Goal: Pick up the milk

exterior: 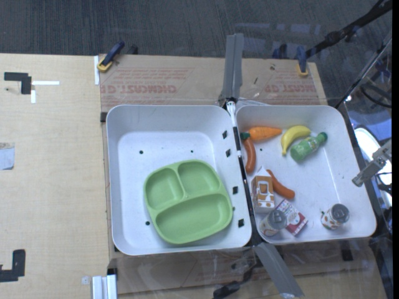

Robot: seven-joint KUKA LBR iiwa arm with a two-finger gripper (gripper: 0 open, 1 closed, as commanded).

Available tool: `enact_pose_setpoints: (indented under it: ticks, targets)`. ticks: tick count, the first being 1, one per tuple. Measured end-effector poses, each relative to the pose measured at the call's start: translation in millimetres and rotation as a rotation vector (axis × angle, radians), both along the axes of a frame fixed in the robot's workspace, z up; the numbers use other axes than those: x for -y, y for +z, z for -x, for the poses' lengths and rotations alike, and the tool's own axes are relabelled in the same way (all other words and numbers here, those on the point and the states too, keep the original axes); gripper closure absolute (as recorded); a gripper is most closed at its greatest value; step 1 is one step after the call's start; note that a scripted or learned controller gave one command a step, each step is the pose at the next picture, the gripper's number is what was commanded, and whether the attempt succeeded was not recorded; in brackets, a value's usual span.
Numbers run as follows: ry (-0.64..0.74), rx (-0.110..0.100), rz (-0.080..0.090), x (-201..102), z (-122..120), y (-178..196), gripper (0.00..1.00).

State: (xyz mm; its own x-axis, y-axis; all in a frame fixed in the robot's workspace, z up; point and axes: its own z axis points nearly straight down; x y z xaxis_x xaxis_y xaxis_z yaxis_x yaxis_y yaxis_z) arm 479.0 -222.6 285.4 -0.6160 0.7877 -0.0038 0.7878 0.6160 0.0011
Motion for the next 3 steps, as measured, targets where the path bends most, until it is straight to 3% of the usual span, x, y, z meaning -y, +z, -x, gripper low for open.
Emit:
enact_pose_setpoints:
  ticks: [1,2,3]
  targets:
    - [-0.077,-0.004,-0.002,-1,1,-98,0.00]
    - [0.004,-0.001,-0.001,-1,0,-193,0.00]
    - [0.002,0.000,-0.001,-1,-1,-184,1.00]
